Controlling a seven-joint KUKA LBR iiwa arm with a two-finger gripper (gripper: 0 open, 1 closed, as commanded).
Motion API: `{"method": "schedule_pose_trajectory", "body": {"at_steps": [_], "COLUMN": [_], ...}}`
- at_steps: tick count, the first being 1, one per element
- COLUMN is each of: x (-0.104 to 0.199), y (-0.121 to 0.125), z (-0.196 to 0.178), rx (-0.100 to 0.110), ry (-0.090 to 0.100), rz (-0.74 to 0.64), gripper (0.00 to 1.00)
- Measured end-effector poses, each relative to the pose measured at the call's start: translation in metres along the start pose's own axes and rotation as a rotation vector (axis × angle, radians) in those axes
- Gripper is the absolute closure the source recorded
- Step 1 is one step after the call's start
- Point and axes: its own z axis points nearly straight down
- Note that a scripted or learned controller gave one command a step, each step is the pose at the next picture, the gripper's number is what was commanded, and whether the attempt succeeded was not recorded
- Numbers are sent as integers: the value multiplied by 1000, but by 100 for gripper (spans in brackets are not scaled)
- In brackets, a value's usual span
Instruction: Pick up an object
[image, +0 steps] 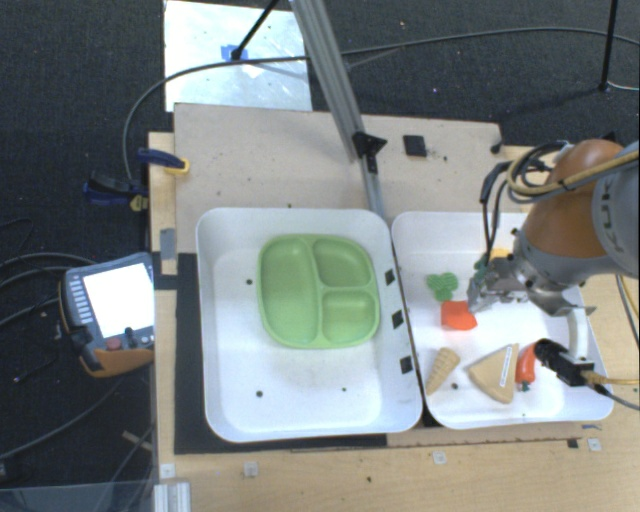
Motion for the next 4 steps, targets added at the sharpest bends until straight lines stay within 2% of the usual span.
{"method": "schedule_pose_trajectory", "body": {"at_steps": [2, 3, 4], "x": [3, 50, 106], "y": [2, -1, -4], "z": [-113, -101, -106], "rx": [-1, 1, 1], "ry": [0, 0, 1], "rz": [-3, -4, -6], "gripper": [100, 100, 100]}}
